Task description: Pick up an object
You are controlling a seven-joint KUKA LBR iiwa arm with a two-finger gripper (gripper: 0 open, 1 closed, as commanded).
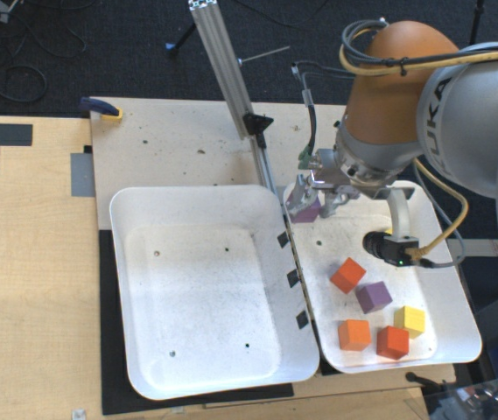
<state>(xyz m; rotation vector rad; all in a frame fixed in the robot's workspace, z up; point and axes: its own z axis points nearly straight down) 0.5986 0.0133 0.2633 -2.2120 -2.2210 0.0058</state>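
**Hand low at the top of the right bin, purple block at its tip**

You are looking down on a pale wooden bench (30,234) with dark floor and loose cables across the top of the frame. Two shallow white bins sit side by side on it: the left bin (143,226) fills the centre of the frame, and the right bin (459,339) lies at the lower right, the two touching along a seam marked with small black clips.

The arm (415,94) enters from the upper right, its orange band uppermost, and its hand (312,201) sits over the top left corner of the right bin, just beside the seam. A purple block (306,208) shows right at the fingertips there. It looks pinched between them, but the metal hides part of it, so you cannot tell for certain whether the hand is clenched on it. Its visible face is roughly square, with no clear long axis; its edges look slightly turned against the bin's wall.

Five more blocks lie lower in the right bin, well apart from the hand: an orange-red block (347,276), a second purple block (373,296) just below and right of it, an orange block (354,334), a red block (393,342) and a yellow block (411,320). All are cubes, each resting on a face at its own slight turn.

A slanted aluminium rail (227,68) rises from the bench toward the top centre.
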